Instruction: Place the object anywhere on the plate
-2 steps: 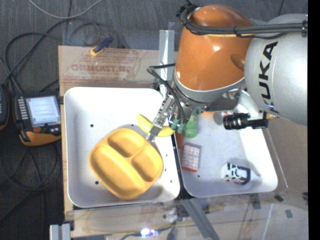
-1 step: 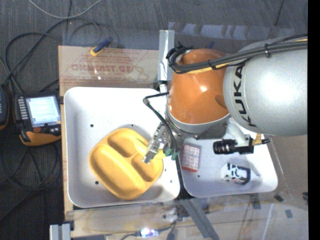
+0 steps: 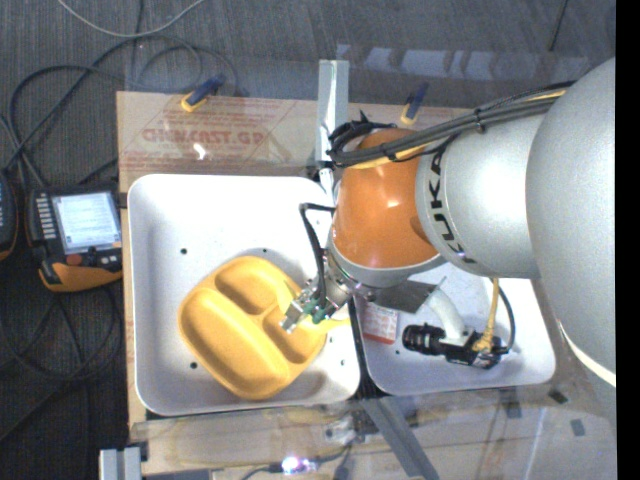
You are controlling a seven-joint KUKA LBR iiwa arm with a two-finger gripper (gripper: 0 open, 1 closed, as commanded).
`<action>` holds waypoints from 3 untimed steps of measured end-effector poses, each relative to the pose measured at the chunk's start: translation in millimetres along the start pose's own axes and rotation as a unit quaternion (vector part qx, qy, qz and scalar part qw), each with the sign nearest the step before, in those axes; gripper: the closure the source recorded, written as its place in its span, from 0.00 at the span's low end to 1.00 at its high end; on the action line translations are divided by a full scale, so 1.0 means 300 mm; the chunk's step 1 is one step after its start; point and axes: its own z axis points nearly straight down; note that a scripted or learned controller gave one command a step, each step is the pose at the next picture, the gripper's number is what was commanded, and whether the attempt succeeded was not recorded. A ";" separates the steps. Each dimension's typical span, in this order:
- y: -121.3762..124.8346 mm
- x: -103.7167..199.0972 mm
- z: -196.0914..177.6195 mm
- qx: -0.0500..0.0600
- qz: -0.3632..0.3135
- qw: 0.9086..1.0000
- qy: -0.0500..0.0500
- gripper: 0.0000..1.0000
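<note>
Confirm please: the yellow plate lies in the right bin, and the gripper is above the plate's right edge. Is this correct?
Not quite. The camera view shows the yellow plate in the left bin, not the right one. The rest holds: the gripper is above the plate's right edge.

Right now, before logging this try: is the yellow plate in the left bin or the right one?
In the left bin. The yellow plate lies flat on its floor, with the gripper over its right edge.
</note>
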 end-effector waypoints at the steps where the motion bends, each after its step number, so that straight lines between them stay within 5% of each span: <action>1: 0.000 0.000 0.000 0.000 0.000 1.000 0.000 0.00; 2: 0.002 0.002 -0.028 0.000 0.000 1.000 0.001 1.00; 3: 0.002 0.001 -0.028 0.001 0.000 1.000 0.001 0.00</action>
